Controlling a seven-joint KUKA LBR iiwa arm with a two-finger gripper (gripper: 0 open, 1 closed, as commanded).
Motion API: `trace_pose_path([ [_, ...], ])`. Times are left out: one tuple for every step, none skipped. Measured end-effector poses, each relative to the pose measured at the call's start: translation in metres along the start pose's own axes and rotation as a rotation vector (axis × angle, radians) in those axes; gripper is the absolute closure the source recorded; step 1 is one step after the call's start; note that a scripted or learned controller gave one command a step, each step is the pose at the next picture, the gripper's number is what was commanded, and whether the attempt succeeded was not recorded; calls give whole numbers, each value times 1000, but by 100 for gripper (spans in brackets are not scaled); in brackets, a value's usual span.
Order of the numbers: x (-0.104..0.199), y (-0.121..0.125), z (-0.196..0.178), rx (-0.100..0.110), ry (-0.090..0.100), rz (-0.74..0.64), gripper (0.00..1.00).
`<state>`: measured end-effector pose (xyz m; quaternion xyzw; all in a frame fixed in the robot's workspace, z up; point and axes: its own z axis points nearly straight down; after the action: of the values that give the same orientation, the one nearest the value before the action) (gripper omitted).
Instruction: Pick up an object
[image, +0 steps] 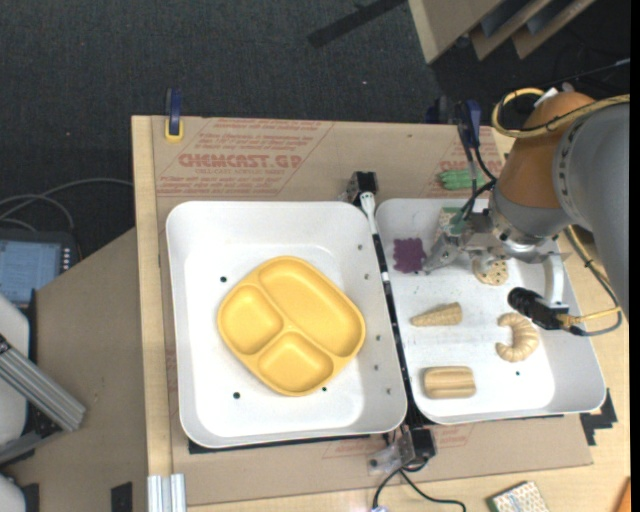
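In the right bin (570, 385), hand (447, 243) beside purple piece (408, 254), fingers' spread unclear, cracker (491, 270) partly hidden by wrist

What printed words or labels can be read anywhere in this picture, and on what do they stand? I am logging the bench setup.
"CHEMCAST G.P": large red print on the brown protective sheet behind the left white bin.
Lines of smaller red print above and below it: too small to read.
Red print on the same sheet behind the right white bin: blurred and partly hidden by the arm, unreadable.

yellow tray (290, 325), croissant (518, 337), purple piece (408, 254)
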<state>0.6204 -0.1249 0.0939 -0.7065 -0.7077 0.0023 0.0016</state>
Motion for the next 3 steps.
trace_pose_path([
  [0, 48, 8, -10, 0, -1, 0],
  [-1, 47, -3, -9, -3, 0, 100],
  [-60, -19, -86, -3, 1, 7, 100],
])
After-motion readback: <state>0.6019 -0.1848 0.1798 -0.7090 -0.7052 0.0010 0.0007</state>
